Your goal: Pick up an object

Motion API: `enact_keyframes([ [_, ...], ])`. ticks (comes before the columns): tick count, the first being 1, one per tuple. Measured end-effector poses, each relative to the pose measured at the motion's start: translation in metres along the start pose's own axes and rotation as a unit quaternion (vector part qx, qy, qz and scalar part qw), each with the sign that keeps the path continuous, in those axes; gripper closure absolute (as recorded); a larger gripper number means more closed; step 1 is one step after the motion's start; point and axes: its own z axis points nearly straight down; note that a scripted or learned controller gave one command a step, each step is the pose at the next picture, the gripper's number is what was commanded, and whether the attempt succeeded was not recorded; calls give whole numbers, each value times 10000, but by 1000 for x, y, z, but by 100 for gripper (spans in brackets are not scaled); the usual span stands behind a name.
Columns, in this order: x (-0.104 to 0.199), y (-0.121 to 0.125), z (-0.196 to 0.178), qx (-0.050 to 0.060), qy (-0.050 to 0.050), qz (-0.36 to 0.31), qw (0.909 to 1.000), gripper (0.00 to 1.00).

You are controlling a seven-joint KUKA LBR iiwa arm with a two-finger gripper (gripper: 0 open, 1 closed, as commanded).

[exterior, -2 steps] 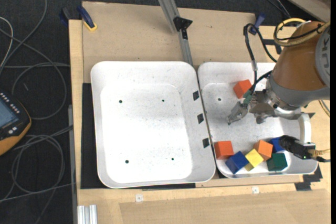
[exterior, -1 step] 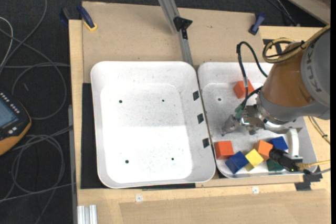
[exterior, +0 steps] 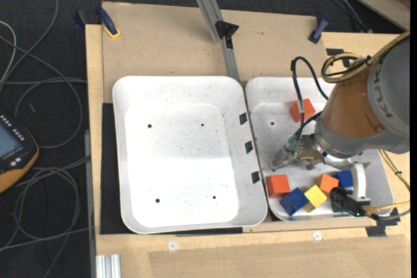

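The pincer (exterior: 291, 152) hangs low in the right bin (exterior: 260, 96); whether it is spread, I cannot tell. It may close on nothing, since the orange block (exterior: 278, 185) lies just beside it.

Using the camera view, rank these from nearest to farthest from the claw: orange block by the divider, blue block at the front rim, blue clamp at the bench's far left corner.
From the claw:
1. orange block, just front-left.
2. blue block, front rim.
3. blue clamp, far left corner.

Blocks all sit in the right bin (exterior: 260, 96). Orange block (exterior: 301, 109) lies up past the gripper (exterior: 291, 152); another orange one (exterior: 278, 185) sits just below it, then blue (exterior: 294, 200), yellow (exterior: 315, 196), a third orange (exterior: 328, 182) further right.
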Motion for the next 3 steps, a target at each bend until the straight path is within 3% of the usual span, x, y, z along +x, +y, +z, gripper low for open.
enact_keyframes([
  [1, 0, 1, -12, -25, -2, -4, 10000, 100],
  [3, 10, 5, -105, -56, -14, -12, 10000, 100],
])
